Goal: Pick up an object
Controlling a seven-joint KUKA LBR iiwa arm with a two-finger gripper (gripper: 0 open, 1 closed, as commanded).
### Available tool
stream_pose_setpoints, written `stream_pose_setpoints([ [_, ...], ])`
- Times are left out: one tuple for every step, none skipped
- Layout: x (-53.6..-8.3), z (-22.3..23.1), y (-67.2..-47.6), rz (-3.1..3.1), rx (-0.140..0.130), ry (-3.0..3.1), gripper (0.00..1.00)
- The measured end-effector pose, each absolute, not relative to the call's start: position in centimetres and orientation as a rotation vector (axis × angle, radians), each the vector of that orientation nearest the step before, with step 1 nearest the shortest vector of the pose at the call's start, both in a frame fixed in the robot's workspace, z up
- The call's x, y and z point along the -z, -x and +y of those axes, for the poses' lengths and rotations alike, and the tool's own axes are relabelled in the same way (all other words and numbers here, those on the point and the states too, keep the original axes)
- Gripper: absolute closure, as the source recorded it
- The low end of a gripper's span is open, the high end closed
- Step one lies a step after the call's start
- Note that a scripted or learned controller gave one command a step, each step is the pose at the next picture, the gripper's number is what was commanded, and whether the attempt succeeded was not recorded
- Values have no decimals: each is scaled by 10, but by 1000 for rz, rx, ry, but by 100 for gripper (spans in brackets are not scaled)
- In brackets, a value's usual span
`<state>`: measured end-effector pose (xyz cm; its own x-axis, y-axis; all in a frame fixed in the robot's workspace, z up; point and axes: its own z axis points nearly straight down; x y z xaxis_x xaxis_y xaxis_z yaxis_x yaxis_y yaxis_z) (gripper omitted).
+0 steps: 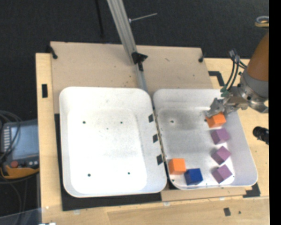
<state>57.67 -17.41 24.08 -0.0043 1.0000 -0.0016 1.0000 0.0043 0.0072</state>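
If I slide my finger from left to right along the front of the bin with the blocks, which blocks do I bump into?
Orange block → blue block → purple block, all in the right bin.

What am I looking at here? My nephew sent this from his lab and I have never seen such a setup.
It is one picture from a camera fixed above a bench, looking down at a slant. Two shallow white bins sit side by side: the left bin and the right bin. A robot arm reaches in from the right; at its end is a gripper meant to pick things up. The right bin holds small blocks: an orange block right at the gripper, three purple blocks in a column, another orange cube and a blue cube. Whether the gripper actually grips the orange block cannot be told.
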Motion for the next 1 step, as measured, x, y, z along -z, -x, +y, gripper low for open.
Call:
stream_pose_setpoints([
  [-294,-175,-578,2222,-5,-2212,100],
])
